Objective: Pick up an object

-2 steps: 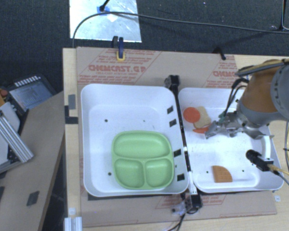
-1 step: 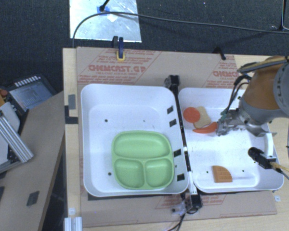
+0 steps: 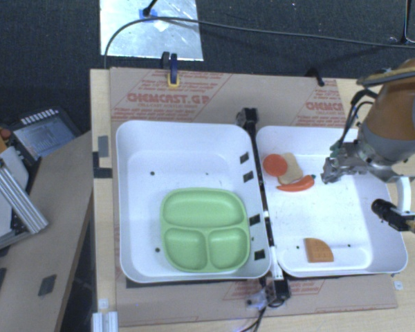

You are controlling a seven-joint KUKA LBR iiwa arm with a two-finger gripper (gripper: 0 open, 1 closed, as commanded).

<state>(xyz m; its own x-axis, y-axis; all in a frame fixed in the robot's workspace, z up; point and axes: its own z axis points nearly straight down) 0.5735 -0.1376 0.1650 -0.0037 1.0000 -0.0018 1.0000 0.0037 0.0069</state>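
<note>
End effector (image 3: 330, 172) sits low over the right bin (image 3: 380, 254), in its upper half toward the 3 o'clock wall. Can't tell from this angle how it's set; too small and dark against the wrist. Nothing visibly held in it.

My arm (image 3: 394, 113) comes in from 3 o'clock, orange band above the grey wrist, a black cable looping off the wrist at 11 o'clock.

Pickable stuff in the right bin:
- orange-red curved piece (image 3: 295, 184), pepper-like, just at 9 o'clock of my end effector, near but apart from it
- tan flat piece (image 3: 291, 169), touching the curved piece at its 12 o'clock side
- red round disc (image 3: 275, 164), at 9 o'clock of the tan piece, overlapping its edge
- brown wedge (image 3: 319, 251), bread-like, alone near the 6 o'clock wall, well apart from the other three

Left bin (image 3: 145, 151) holds a green divided plate (image 3: 205, 228), three compartments, lying flat in the 5 o'clock part of that bin.

Both bins sit side by side, touching along the centre seam, with black clips (image 3: 248, 176) along it. They rest on a cardboard sheet (image 3: 194, 95) over the surface. Blue-and-yellow clamp (image 3: 171, 70) pins the cardboard at its 12 o'clock edge.
</note>
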